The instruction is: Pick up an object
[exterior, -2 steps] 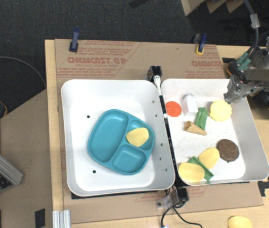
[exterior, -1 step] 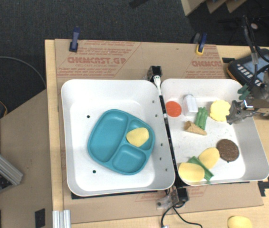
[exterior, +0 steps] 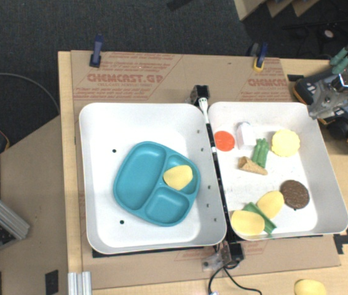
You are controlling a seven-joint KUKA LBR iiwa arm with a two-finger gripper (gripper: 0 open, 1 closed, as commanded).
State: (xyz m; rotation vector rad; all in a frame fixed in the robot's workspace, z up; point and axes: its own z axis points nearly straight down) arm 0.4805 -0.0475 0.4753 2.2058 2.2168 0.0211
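A: Nearest edge of the right bin (exterior: 334, 223): we log a pale yellow piece (exterior: 247, 222) overlapping a green strip (exterior: 264, 219), with a second yellow piece (exterior: 271, 203) just beside them and a dark brown disc (exterior: 295, 193) to the right.

B: In the left bin (exterior: 94, 183) we see a teal divided plate (exterior: 146, 183); a yellow piece (exterior: 177, 176) sits in its right compartment.

A: Mid-bin, right side: tan wedge (exterior: 251, 165), green stalks (exterior: 260, 151), orange disc (exterior: 224, 141), pale yellow round (exterior: 285, 143), small white item (exterior: 244, 131).

B: Farthest, the end effector (exterior: 329, 101) hangs at the right bin's far right corner, above the bench (exterior: 125, 78). We cannot tell how its fingers stand; we see nothing held.
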